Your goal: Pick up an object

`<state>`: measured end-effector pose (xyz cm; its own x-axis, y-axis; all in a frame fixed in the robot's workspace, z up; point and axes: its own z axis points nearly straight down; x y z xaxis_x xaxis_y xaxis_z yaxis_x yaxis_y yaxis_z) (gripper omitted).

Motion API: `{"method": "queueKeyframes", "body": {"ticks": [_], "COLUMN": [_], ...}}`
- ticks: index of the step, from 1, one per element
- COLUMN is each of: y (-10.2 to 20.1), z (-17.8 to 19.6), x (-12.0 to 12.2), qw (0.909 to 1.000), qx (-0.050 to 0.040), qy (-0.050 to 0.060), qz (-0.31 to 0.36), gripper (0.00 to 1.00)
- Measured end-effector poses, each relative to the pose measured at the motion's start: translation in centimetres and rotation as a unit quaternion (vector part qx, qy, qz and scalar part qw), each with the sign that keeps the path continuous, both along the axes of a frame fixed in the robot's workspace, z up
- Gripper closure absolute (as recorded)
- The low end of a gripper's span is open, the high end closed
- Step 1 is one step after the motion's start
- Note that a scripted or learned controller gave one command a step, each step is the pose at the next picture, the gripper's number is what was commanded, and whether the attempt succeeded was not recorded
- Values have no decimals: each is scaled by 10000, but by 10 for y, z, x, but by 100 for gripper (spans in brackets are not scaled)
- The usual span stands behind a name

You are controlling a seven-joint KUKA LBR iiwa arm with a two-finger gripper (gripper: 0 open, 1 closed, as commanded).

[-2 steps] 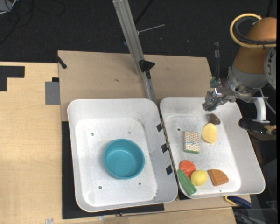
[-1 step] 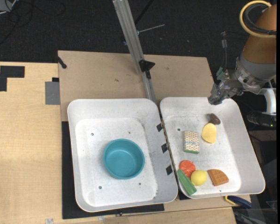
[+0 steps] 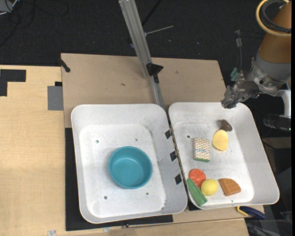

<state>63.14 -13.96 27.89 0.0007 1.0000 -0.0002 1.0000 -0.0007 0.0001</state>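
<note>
My gripper hangs over the far edge of the right bin, above and just behind a small dark brown object. Nothing shows between its tips. Near that brown piece lies a pale yellow lemon-shaped item, and to its left a patterned small box. Toward the bin's front sit a red tomato, a green vegetable, a yellow round fruit and a brown bread-like wedge.
The left bin holds a teal bowl. A metal rail slants down from the back to the divider between the bins. The arm's orange-banded body fills the upper right.
</note>
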Motion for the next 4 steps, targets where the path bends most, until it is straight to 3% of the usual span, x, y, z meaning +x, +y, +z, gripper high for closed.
{"method": "queueKeyframes", "body": {"ticks": [3, 4], "y": [162, 219], "z": [-42, -40], "x": [-30, -34], "qw": [10000, 10000], "qx": [4, 5], "qy": [8, 4], "qz": [17, 23], "gripper": [100, 100]}}
